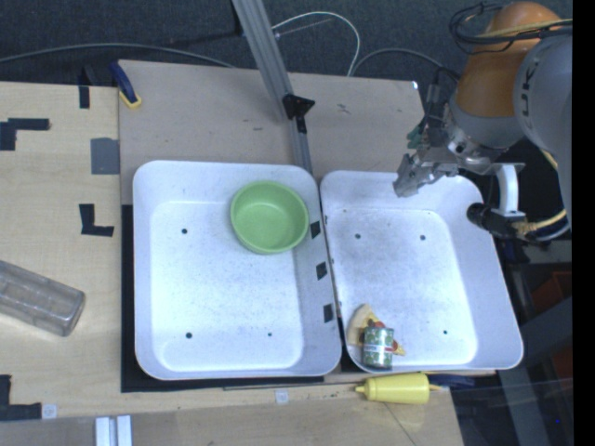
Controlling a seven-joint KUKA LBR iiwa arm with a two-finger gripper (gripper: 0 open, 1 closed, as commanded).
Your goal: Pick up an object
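A green bowl [270, 216] sits upright near the back of the left bin [167, 277]. A small green can [377, 346] lies at the front edge of the right bin [418, 277], with a tan and red scrap [363, 320] touching it. My gripper [409, 186] hangs over the right bin's back rim, far from the can and the bowl. Nothing shows beneath it.
A yellow bottle [398, 388] lies on the bench just in front of the right bin. A clear plastic cup [37, 297] lies on the bench at the far left. A grey metal post [270, 54] slants up behind the bins. Cables [325, 26] loop at the back.
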